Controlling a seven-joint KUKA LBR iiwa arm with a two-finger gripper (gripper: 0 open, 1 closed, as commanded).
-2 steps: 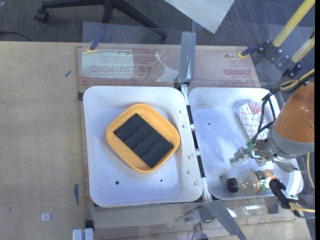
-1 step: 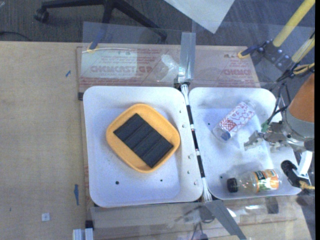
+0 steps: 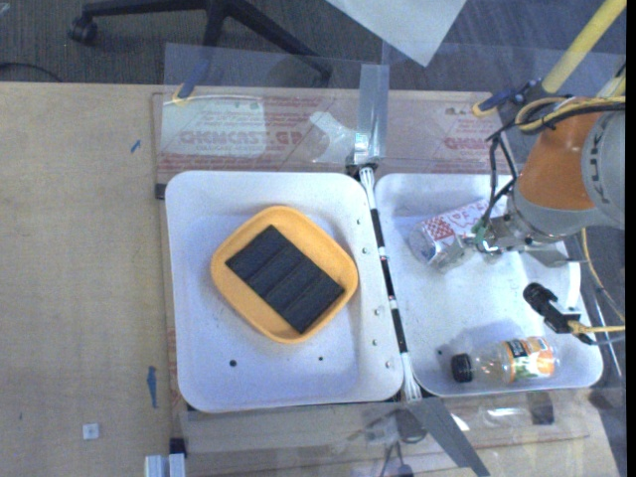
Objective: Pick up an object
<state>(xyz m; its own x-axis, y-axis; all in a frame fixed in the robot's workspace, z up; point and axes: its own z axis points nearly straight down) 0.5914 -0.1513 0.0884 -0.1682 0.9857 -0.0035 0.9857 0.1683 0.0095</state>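
Note:
In the right bin point(image 3: 467, 306), a crumpled red-and-white packet point(image 3: 444, 233) lies at the back left. My gripper point(image 3: 481, 238) is low in that bin, right against the packet's right end, with the orange-banded wrist behind it. The view does not make clear whether the packet is gripped. A small clear bottle point(image 3: 507, 361) with a black cap and an orange label lies on its side along the bin's front wall.
The left bin point(image 3: 199, 227) holds a yellow square dish point(image 3: 246, 311) with a black ribbed pad point(image 3: 285, 278) lying in it. A ridge with screws divides the two bins. Bare white floor lies between the packet and the bottle.

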